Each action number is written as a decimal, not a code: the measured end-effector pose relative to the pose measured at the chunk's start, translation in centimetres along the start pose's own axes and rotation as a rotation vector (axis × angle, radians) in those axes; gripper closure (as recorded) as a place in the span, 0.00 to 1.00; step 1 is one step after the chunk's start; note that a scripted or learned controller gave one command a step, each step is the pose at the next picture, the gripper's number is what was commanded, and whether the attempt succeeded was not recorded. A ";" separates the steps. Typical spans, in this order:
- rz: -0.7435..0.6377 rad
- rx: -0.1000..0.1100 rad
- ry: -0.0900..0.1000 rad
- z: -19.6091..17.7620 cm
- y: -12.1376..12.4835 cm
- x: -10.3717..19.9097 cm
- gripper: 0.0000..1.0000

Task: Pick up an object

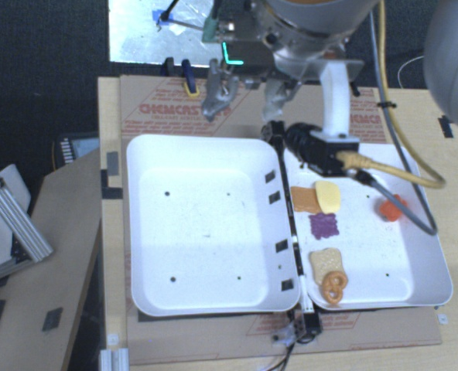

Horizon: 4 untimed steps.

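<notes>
In the camera view, the gripper (248,103) hangs high over the back rim of the bins, near the top centre of the picture, above the cardboard sheet (167,108) rather than over either bin. Two metal fingers (216,99) point down with a clear gap between them and nothing in it, so they stand apart and empty.

The things to pick all lie in the right bin (415,269). From the gripper they sit toward five o'clock: a yellow piece (328,196) touching an orange-brown slab (304,199) at its nine o'clock side, a purple piece (323,224) just below them, then a tan cracker-like piece (326,260) with a pretzel-shaped piece (333,286) touching its lower edge. A small red-orange piece (391,208) lies apart, toward the bin's three o'clock side. The left bin (202,222) lies at the gripper's seven o'clock.

The judgement is that the coming move turns on this offset: the gripper must travel toward five o'clock, across the divider (287,215), and descend. The cluster runs as a column from twelve to six o'clock close beside that divider, which leaves little room on its nine o'clock side. The lone red-orange piece looks the freest target.
</notes>
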<state>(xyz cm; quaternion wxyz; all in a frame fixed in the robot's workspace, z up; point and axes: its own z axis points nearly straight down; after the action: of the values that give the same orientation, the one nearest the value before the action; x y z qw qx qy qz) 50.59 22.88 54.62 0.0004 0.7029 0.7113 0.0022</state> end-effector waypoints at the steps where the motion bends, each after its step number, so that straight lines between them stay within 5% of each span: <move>1: -0.004 -0.003 0.002 -1.2 0.0 0.0 1.00; 2: -0.006 -0.002 0.001 -1.1 0.0 0.0 0.00; 4: -0.006 -0.002 0.001 -1.1 0.0 0.0 0.00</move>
<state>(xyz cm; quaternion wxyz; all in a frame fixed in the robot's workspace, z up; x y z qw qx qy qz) 50.60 22.90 55.73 0.0005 0.7007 0.7135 0.0033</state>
